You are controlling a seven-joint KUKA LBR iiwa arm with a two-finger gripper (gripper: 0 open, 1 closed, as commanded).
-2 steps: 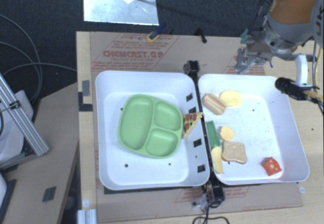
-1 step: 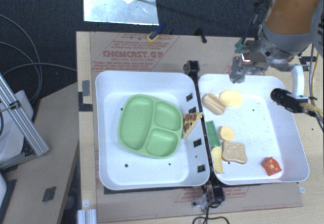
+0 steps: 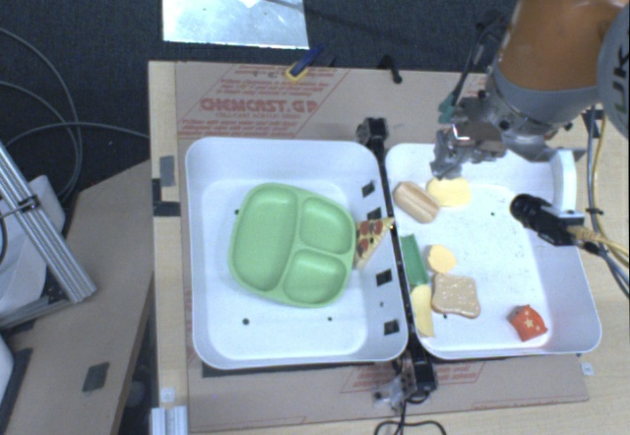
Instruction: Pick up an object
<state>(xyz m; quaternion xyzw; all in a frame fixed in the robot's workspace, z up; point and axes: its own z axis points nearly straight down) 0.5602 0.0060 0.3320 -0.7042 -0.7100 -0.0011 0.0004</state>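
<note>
My gripper (image 3: 446,165) hangs over the far left part of the right bin (image 3: 581,310), just above a pale yellow round piece (image 3: 452,193). Nothing shows between its fingers. Beside that piece lies a tan hot-dog bun (image 3: 415,203). Nearer the front are a small yellow round (image 3: 442,258), a slice of toast (image 3: 456,295), a yellow strip (image 3: 422,311) and a green strip (image 3: 410,264) along the bin's left wall. A red block (image 3: 528,323) rests at the front right.
The left bin (image 3: 212,325) holds a green sectioned plate (image 3: 291,244). A pizza slice toy (image 3: 369,238) leans against that bin's right wall beside the plate. A divider with black clips (image 3: 389,246) separates the two bins.
</note>
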